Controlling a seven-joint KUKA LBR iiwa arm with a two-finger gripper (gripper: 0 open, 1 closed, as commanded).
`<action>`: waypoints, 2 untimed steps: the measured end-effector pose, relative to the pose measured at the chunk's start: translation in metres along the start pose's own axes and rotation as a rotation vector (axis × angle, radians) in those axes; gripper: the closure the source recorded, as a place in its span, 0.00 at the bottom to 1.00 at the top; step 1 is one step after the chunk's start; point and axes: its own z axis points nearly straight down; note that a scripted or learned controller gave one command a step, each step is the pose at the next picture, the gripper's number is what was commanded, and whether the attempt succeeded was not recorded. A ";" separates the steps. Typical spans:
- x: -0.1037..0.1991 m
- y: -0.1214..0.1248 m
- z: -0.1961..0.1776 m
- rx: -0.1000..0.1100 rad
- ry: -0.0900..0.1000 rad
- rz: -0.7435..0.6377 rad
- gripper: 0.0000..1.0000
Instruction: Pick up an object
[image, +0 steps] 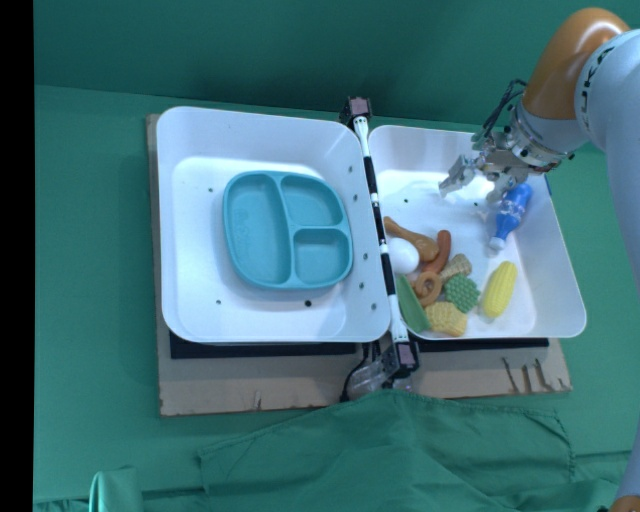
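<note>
Crumpled green cloth (400, 450) at btm edge, partly cut off; gripper (480, 182) splayed, released, nothing between fingers, above right bin (560, 270)

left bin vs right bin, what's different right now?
The left bin holds one thing, a teal divided tray; the right bin holds a heap of small toy foods plus a blue bottle. The tool hovers over the right bin's far end, while nothing hangs over the left bin. Both are shallow, white and rounded at the corners.
</note>
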 end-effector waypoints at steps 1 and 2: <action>-0.007 0.021 0.007 -0.003 0.004 -0.003 0.00; -0.005 0.005 0.006 -0.002 -0.004 0.001 0.00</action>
